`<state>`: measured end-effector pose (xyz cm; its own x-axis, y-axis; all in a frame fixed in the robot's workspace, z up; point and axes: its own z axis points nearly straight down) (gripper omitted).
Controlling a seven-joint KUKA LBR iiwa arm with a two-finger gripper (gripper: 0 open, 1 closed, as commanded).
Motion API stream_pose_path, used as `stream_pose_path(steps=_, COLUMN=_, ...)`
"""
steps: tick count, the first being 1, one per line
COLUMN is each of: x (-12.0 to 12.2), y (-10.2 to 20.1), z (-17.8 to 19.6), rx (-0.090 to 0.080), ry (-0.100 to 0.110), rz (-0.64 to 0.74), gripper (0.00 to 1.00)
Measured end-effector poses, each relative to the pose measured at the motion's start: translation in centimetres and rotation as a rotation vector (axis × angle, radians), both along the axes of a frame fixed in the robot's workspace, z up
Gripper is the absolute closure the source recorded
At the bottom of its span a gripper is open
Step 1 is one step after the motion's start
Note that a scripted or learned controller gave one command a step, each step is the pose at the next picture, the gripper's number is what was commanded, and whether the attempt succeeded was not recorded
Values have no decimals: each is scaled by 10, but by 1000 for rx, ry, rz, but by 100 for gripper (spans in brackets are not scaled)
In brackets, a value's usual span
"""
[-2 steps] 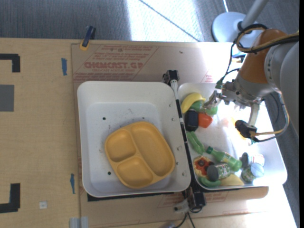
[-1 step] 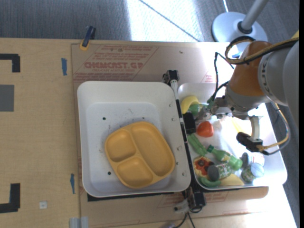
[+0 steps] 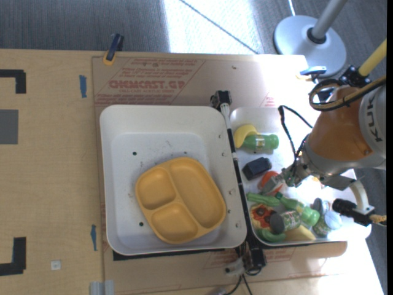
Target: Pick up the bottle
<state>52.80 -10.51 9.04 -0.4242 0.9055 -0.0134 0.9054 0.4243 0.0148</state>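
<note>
Right of centre, over the right bin [image 3: 270, 243], the gripper [image 3: 291, 176] hovers, grasp state unclear; the green bottle [image 3: 260, 142], apparently lying flat, needs a centred, crosswise grip.

arm [image 3: 344, 134]: reaches in from right, wrist bent down | hand [image 3: 290, 176]: low, pointing left

The left bin [image 3: 116, 165] is largely taken up by a yellow divided tray [image 3: 179, 200], with open floor left along its far side. The right bin [image 3: 270, 112] is crowded: a green bottle [image 3: 259, 142], a black block [image 3: 256, 166] and a near-end toy heap [image 3: 288, 217] leave narrow gaps, partly covered by the arm [image 3: 341, 137].
</note>
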Motion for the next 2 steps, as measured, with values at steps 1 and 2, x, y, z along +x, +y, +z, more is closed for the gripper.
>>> stream_pose_path(steps=1, x=3, y=-2, z=12, rx=-5, ry=-10, rz=-2, gripper=100)
stream_pose_path(steps=2, x=-20, y=-54, z=87, rx=3, ry=16, rz=147, gripper=100)
